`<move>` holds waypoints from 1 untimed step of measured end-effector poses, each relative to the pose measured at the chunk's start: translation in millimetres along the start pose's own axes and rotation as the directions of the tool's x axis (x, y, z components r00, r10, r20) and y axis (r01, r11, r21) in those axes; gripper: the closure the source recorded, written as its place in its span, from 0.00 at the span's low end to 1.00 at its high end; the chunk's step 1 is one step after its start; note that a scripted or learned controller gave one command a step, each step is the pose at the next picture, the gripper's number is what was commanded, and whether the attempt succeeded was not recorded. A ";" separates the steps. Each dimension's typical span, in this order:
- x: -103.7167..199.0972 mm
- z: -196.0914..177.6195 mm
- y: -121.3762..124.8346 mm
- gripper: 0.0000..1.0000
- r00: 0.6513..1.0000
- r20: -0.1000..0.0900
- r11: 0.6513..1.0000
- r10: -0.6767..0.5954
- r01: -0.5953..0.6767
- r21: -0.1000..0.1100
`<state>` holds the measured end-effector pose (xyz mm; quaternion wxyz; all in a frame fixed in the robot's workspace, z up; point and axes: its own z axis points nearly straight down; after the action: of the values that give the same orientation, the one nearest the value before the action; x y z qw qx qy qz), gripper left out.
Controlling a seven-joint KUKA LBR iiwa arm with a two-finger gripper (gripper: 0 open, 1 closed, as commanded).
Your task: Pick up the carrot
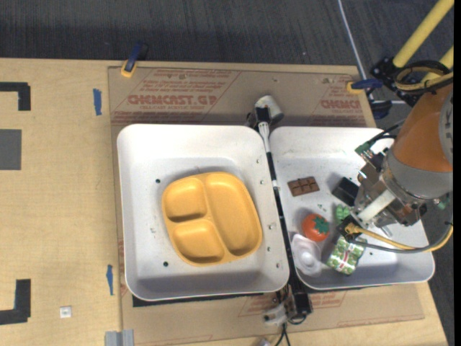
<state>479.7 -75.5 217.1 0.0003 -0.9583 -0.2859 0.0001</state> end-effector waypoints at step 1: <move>39.5 22.1 -61.5 1.00 0.960 0.003 0.960 0.281 -0.281 0.004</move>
<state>479.0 -2.4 195.0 0.0020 -0.9892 -0.1468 0.0021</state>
